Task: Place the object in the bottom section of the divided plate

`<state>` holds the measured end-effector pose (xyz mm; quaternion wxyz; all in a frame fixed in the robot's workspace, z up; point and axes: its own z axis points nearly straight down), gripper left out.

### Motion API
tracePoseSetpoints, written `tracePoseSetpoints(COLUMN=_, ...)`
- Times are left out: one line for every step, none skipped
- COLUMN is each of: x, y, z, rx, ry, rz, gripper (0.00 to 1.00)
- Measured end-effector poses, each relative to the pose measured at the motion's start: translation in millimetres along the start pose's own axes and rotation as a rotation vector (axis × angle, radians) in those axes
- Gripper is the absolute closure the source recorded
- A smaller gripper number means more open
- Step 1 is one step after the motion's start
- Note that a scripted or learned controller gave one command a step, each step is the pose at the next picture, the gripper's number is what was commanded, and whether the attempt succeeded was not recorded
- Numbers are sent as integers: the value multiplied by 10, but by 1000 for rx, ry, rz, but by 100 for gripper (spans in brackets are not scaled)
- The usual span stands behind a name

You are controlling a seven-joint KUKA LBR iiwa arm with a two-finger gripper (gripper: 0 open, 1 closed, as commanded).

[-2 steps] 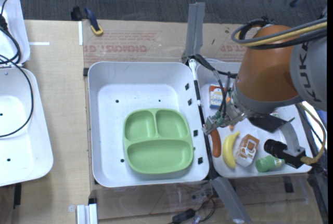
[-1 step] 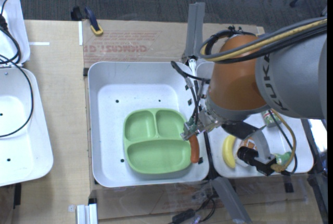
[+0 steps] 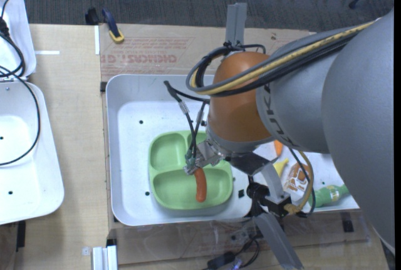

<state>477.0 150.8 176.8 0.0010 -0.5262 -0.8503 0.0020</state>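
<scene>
I see my end effector (image 3: 192,167) clamped on the top end of the orange sausage (image 3: 200,186), which hangs into the bottom section of the green divided plate (image 3: 166,190).

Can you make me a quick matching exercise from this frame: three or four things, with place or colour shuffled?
Things:
1. divided plate
2. sausage-shaped object
3. green bottle
4. clamp

Descriptions:
A. orange-red, lying in the plate's bottom section at the gripper tip
B. outside the bin, at the bench's far edge
C. light green, in the right bin
D. lying at the bin's near right, beside the arm

Pairs: 1-C, 2-A, 3-D, 4-B
</scene>
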Motion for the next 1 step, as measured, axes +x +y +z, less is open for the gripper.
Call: tracePoseSetpoints(x=-4, y=0, z=-1, rx=0, ry=0, rz=1, gripper=0)
